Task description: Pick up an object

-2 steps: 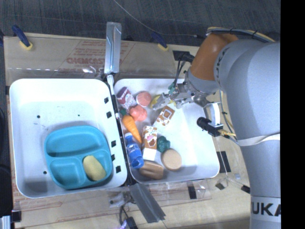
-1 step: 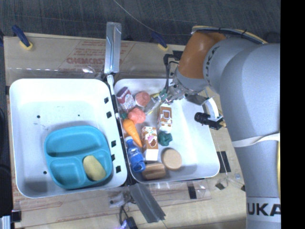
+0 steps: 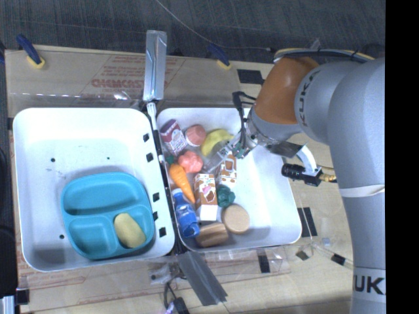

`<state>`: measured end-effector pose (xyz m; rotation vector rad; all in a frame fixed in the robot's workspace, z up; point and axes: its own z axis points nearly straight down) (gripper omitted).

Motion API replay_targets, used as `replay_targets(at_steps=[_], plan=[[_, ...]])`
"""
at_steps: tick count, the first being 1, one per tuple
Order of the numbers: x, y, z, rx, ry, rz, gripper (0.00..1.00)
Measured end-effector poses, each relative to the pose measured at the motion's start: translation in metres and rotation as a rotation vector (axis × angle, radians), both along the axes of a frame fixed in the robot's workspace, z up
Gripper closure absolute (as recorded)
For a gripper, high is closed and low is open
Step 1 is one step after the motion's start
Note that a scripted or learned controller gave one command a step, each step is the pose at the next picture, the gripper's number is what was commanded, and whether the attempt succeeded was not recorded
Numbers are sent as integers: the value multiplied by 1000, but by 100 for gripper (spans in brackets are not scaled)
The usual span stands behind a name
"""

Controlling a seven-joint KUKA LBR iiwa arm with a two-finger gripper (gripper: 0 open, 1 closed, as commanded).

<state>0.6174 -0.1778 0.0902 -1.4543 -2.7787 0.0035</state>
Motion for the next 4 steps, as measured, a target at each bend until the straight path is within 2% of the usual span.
replay_targets(at_steps=[1,2,3,4], plan=[[0,1,8,1,3,5,100],[41,74,84,1,-5,123,100],[28,72,129,-2,-1,-145,100],[38,105,178,-4,-1,-427,100]])
